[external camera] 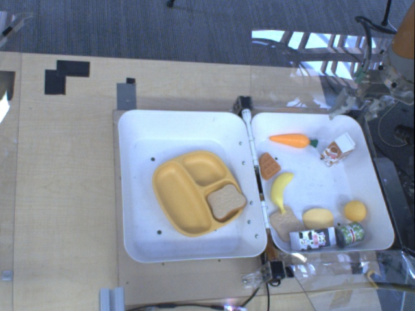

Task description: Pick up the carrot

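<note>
The carrot is orange with a green stem end pointing right. It lies flat near the far edge of the right bin. The arm, with its orange band, comes in at the upper right. Its gripper hangs over the far right corner of the right bin, up and to the right of the carrot and well apart from it. Nothing is visible in it.
In the right bin a small white carton lies just right of the carrot, with a brown biscuit, a banana, a lemon, an orange and two cans nearer the front. The left bin holds a yellow divided plate with toast.
</note>
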Tool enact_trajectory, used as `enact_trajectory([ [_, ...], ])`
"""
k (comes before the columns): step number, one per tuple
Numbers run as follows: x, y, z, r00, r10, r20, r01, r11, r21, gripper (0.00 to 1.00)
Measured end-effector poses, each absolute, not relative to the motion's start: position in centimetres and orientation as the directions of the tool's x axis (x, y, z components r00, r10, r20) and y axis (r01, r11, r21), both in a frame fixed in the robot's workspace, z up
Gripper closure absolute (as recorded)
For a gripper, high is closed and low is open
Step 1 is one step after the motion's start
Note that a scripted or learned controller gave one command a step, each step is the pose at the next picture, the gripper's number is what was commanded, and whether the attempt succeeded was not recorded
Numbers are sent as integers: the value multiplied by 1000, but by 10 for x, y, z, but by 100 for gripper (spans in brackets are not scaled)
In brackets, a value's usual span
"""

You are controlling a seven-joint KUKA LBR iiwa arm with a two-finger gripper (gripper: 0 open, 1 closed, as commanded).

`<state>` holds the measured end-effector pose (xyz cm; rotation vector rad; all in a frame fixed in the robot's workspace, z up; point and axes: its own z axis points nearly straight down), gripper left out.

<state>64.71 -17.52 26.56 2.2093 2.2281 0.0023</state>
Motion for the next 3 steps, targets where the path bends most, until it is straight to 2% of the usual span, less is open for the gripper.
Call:
enact_trajectory([
  [1,612,-149,96,-26,1000,-2,1000,26,7,0],
  [2,667,-84,85,-32,999,3,999,32,-16,0],
  [3,665,-87,94,-37,999,-2,999,37,-32,100],
])
